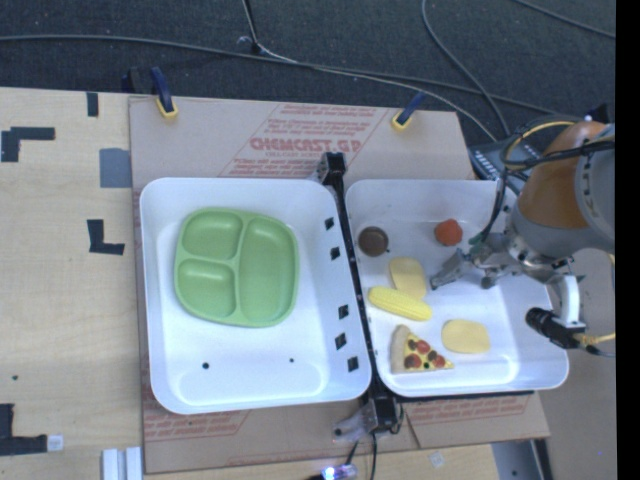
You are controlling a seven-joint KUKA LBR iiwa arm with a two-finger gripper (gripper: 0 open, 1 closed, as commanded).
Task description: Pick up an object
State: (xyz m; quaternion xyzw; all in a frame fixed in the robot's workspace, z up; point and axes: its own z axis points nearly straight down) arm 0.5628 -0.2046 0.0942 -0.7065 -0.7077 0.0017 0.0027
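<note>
The right bin holds several toy foods: a brown ball, a red ball, a pale yellow wedge, a corn cob, a pizza slice and a round yellow piece. My gripper hangs low over the middle right of this bin, just below the red ball and to the right of the yellow wedge. Its fingers are spread open with only white bin floor between them. The grey arm with its orange band comes in from the right.
The left bin holds a green divided plate. A black divider runs between the two bins. Cables cross the dark floor behind the bench, and clamps hold the cardboard base at its far edge.
</note>
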